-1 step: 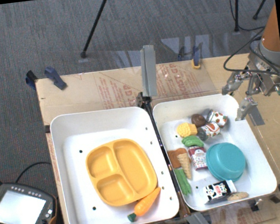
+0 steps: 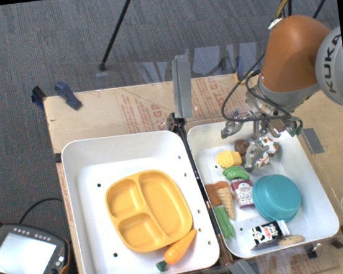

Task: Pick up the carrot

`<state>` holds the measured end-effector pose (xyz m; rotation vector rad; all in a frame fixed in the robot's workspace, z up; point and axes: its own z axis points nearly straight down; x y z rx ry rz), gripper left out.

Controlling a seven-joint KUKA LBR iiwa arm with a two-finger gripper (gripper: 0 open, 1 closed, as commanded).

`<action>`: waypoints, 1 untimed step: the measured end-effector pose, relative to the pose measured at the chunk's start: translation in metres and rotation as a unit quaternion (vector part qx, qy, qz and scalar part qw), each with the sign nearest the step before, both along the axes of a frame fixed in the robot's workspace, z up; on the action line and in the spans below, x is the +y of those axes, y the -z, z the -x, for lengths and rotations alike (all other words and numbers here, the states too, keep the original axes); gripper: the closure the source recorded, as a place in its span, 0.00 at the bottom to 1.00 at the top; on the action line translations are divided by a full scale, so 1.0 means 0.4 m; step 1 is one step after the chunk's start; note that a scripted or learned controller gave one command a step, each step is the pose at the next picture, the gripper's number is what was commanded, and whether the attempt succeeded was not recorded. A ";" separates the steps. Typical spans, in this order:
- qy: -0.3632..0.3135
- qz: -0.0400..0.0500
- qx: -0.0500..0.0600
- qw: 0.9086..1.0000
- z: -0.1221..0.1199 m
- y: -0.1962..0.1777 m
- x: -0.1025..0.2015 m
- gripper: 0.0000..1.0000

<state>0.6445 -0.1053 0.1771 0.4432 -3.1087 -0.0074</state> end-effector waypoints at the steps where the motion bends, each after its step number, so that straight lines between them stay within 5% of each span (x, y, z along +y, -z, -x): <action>1: -0.147 0.002 -0.007 0.989 -0.009 0.204 0.058 0.00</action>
